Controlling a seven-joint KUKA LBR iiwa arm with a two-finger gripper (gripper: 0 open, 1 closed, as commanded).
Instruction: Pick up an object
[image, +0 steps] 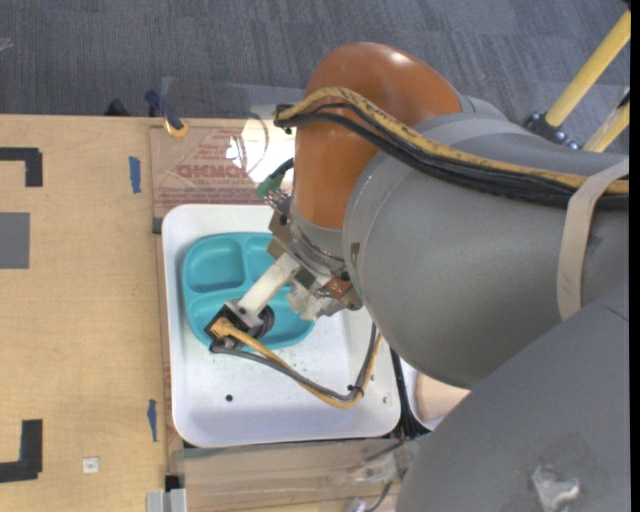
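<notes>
A teal divided plate lies in the upper left part of the white bin. My gripper hangs low over the plate's right edge, under the orange band of the arm. The bulky grey arm hides the bin's right side and whatever sits beneath it. Nothing can be seen held at the gripper.
A small dark speck lies on the bin floor near the front. The wooden bench stretches to the left, with black marks and blue tape on it. A reddish printed sheet lies behind the bin.
</notes>
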